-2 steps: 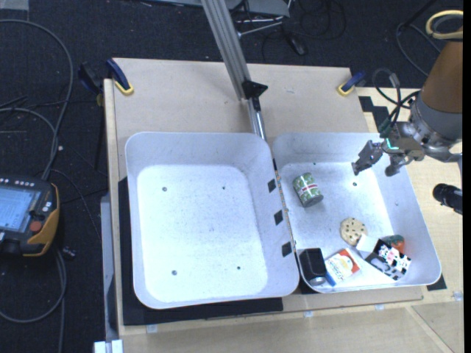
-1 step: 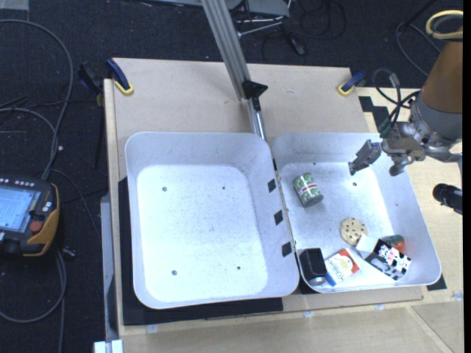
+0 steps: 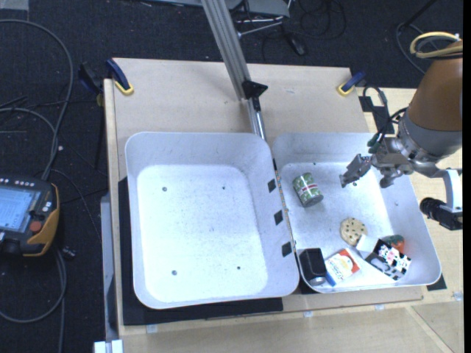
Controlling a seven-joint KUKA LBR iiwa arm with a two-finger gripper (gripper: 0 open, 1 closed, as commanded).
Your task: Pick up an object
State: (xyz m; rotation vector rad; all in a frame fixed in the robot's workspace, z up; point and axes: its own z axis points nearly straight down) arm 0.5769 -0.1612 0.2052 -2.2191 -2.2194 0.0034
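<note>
Over the right bin, near its far right corner: gripper point(image 3: 370, 173), fingers spread apart, nothing between them, raised above the bin floor.
Arm: grey with an orange band point(image 3: 440, 94) above the wrist, reaching in from the right edge of the view.
Right bin point(image 3: 331, 144): shallow, white, carrying five loose items; it touches or slightly overlaps the left bin along their shared edge.
Left bin point(image 3: 200, 219): shallow, white, speckled floor.
Green can point(image 3: 307, 189): lying on its side near the right bin's left wall, toward the far half, left of the gripper and apart from it.
Round biscuit-like piece point(image 3: 353, 231): tan with dark spots, about mid-floor, toward the near half.
Black block point(image 3: 313, 264): at the near left corner of the right bin.
Orange-and-white packet point(image 3: 342, 264): along the near edge, just right of the black block.
Black-and-white toy point(image 3: 390, 257): near right corner, with red and green parts; details too small to tell.
Bench point(image 3: 184, 98): pale wood, blue-and-yellow clamps at its far corners.
Handheld controller point(image 3: 26, 215): on the dark floor, left of the bench.
</note>
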